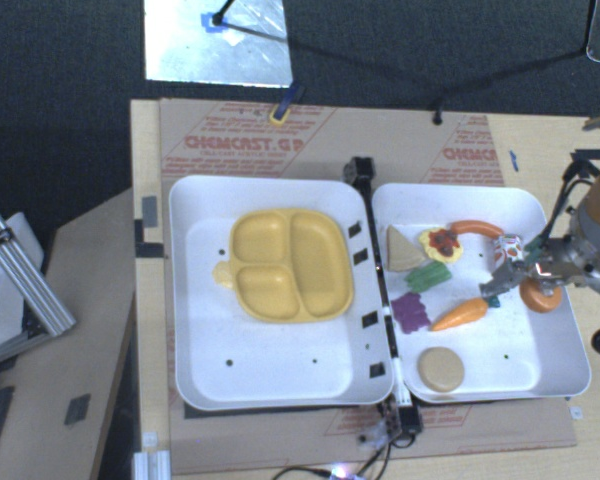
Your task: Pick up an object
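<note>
The right bin (555,368) holds several toy foods: a tan wedge (403,249), a yellow piece with red on top (441,243), an orange sausage (475,229), a green piece (427,276), a purple bunch (411,312), a carrot (459,315), a round tan disc (441,368) and an orange ball (541,296). My gripper (502,276) hangs low over the bin's right half, just up and right of the carrot's thick end. The orange ball sits close against its right side. I see nothing clearly held.
The left bin (200,368) carries a yellow divided plate (283,266). A black hinge strip (378,288) runs between the bins. The arm (595,243) reaches in over the right bin's right wall. A shiny metal sheet (218,28) lies behind the bench.
</note>
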You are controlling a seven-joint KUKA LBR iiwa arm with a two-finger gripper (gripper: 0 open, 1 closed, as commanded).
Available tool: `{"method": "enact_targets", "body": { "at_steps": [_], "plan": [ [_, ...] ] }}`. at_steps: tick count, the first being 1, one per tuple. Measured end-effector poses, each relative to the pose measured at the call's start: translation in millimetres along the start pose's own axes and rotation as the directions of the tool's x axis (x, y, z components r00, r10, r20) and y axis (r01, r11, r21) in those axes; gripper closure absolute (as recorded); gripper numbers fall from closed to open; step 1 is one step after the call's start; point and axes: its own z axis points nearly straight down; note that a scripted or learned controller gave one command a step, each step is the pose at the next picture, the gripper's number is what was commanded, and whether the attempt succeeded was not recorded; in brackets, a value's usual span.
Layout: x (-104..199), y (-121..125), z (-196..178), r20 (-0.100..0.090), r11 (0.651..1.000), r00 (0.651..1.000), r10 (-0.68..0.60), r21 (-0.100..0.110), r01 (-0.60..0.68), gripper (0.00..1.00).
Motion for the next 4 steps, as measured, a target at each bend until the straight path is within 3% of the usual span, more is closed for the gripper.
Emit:
{"method": "enact_targets", "body": {
  "at_steps": [1,2,3,4],
  "plan": [
    [0,3,-6,0.003,1.0,1.0,-0.004,-0.013,0.004,0.0],
    [-3,10,52,0.002,1.0,1.0,-0.002,-0.012,0.002,0.0],
    [0,3,110,0.001,1.0,1.0,-0.002,-0.009,0.002,0.0],
    [1,7,144,0.0,1.0,1.0,-0.003,-0.017,0.003,0.0]
  ]
}}
